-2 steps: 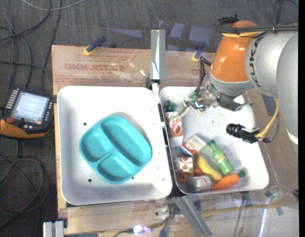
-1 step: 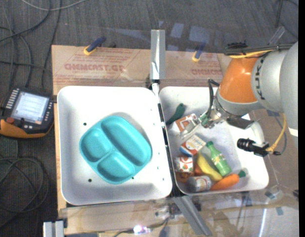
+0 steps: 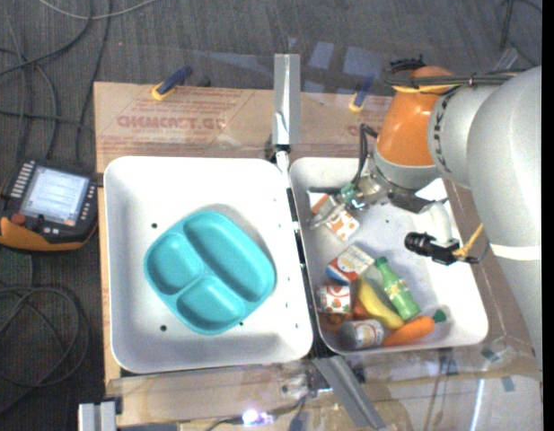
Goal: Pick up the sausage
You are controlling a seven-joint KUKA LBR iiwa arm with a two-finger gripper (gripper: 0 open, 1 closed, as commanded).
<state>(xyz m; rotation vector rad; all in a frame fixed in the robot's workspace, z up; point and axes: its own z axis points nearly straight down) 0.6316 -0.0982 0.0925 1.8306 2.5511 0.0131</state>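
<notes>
The arm's gripper point(image 3: 356, 193) is low over the back left part of the right bin point(image 3: 465, 317), under the orange wrist band. Just beside it, at its left, lies a short brown-orange piece point(image 3: 322, 206) that looks like the sausage, touching a white and orange carton point(image 3: 341, 225). The gripper's tip is at the carton's far edge. Nothing is visibly held between the fingers.
The front of the right bin holds a green bottle point(image 3: 398, 289), a banana point(image 3: 375, 303), a carrot point(image 3: 409, 330), a metal can point(image 3: 361, 334), a red can point(image 3: 333, 299) and a small box point(image 3: 352, 260). A teal divided plate point(image 3: 210, 270) lies in the left bin point(image 3: 133, 187).
</notes>
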